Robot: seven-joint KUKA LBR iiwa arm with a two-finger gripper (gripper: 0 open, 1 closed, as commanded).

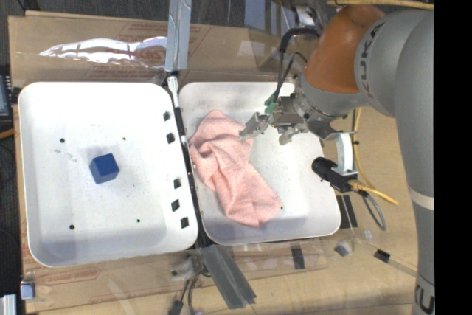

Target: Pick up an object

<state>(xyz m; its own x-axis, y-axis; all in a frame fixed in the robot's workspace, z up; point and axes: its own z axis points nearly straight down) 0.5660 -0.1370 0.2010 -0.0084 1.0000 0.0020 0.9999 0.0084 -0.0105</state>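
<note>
- In the right bin point(321, 223), the pink cloth point(234, 175) lies crumpled along the side next to the divider. That is the nearest thing for you to pick. The blue cube point(104, 167) sits alone in the left bin point(43, 246), well apart from the arm.
- The gripper point(266, 133) hangs just beside the cloth's upper right edge. Its fingers look spread, with nothing between them, and one fingertip point(248, 131) is at or just over the cloth's hem.
- If you close here, you will likely catch only a thin edge of fabric or bare bin floor. Such a small pinch can slip out once the cloth's weight comes onto it.
- Coming straight down could drive the fingertips against the bin floor, because the cloth is flat and thin at this edge.
- The cloth is limp, so a lift may drag a trailing fold across the divider or let it snag on the wall.
- You would probably get a firmer hold on the bunched ridge near the cloth's middle, towards the divider.
</note>
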